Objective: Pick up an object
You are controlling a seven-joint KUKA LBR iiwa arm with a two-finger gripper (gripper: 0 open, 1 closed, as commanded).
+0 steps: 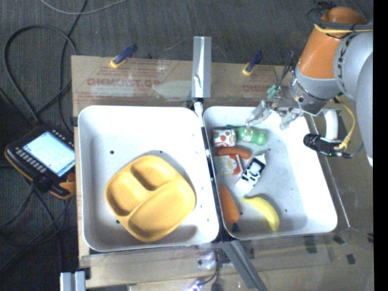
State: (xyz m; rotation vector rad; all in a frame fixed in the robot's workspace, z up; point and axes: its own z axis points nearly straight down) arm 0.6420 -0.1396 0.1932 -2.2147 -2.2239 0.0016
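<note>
Gripper (274, 114) fingers spread open and holding nothing, poised over the right bin's (303, 187) back edge, green bottle (254, 136) just below its fingertip, banana (264, 211) and carrot (228, 204) nearer the front, yellow divided plate (151, 197) in left bin (97, 132).

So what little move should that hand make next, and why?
Probably a short drop straight down onto the green bottle. The hand hovers at the right bin's far edge, just above and to the right of that bottle, with nothing between its fingers, and the banana and carrot lie farther off.

teach pendant (43, 156), blue clamps (123, 55), floor cables (24, 41)
</note>
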